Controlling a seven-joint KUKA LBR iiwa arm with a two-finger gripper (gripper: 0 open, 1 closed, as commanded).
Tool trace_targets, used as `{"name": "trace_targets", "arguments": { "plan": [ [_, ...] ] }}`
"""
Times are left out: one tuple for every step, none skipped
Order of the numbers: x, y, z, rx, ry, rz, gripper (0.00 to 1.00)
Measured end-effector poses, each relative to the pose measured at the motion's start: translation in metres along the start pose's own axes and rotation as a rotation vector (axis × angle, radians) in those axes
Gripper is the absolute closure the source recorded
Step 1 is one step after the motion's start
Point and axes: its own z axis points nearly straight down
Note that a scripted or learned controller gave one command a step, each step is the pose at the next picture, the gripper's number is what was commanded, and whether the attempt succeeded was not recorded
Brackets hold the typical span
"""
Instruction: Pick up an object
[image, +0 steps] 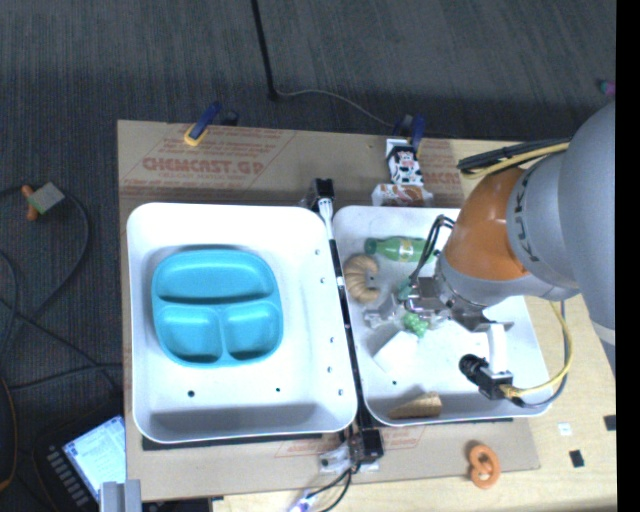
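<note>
Red lettering "CHEMCAST GP" (204, 165) marks the brown cardboard-covered table (150, 150), which stands on dark carpet (120, 50). A green plastic bottle (392, 248) lies near the right white bin's (525, 345) far edge. Whether the gripper (418, 305) is apart or together, I cannot tell.

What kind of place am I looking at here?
Probably a robotics lab's test bench: a grey robot arm reaches over two white bins, one holding a blue divided tray, with cables trailing over carpet.
</note>
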Motion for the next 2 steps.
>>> {"name": "trace_targets", "arguments": {
  "plan": [
    [-0.001, 0.001, -0.010, -0.003, -0.003, 0.001, 1.00],
    [0.067, 0.059, -0.097, 0.006, 0.004, -0.004, 1.00]
  ]
}}
